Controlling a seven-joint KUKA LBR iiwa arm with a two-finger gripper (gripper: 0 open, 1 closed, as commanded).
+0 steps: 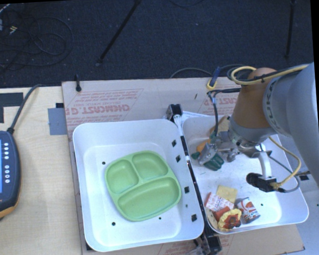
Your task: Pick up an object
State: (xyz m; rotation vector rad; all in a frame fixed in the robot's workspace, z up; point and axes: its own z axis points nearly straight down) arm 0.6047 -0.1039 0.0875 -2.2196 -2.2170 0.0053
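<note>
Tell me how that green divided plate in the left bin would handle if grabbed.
The green divided plate looks like rigid moulded plastic, so probably stiff and light. It lies flat, so unlikely to roll or tip. Its smooth, low rim may slip from a two-finger pinch.

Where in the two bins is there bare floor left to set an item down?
Left bin: bare strips ring the green tray, widest along its left wall. Right bin: bare patch between the gripper and the packets; its near-left corner is crowded.

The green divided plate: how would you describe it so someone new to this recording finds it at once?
Look at the left white bin of the two on the bench. The green divided plate lies flat in its middle, alone there. Its pale green colour and three compartments set it apart from the small packets in the right bin.
</note>
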